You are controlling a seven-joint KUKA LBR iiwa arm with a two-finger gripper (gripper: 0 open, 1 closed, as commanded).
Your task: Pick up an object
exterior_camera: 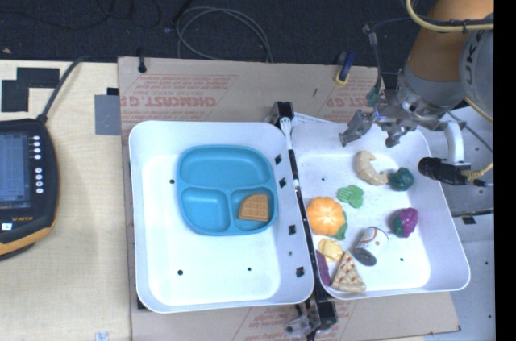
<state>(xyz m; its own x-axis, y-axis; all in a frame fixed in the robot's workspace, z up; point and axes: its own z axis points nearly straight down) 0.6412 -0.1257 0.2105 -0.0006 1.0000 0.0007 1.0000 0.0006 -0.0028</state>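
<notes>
We see the grey two-finger gripper [373,132] hanging with its fingers spread and nothing between them above the right white plastic bin [451,251]. Just below it lies the pale crescent-shaped pastry toy [370,168], probably its target, lying clear of the other toys.

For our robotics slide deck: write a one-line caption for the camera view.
Open gripper poised above a croissant in the right bin; the left bin holds a blue tray.
</notes>
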